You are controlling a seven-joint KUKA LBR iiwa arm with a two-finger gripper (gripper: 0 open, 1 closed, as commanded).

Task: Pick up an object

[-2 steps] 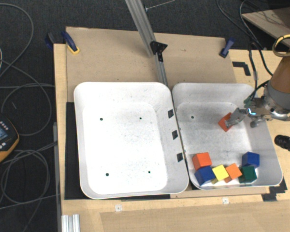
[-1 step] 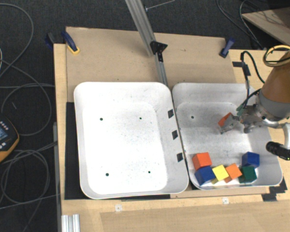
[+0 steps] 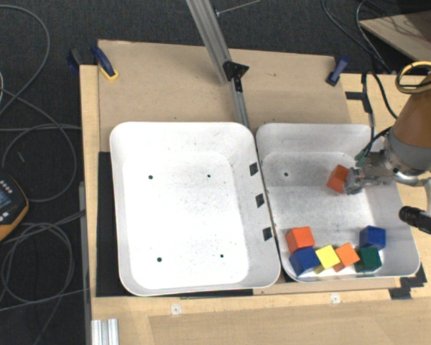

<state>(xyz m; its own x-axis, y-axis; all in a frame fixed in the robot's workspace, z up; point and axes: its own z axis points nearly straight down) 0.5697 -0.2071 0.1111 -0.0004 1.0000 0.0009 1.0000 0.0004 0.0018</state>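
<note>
Over the right bin, gripper pinching an orange block, tilted and apparently lifted off the floor. Along that bin's near edge, a cluster: orange cube, blue, yellow, orange, green, blue. Left bin alongside.

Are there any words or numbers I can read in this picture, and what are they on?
None to read. The blocks and both bins are plain. The handheld device on the floor has a screen, but it is too small and blurred.
</note>
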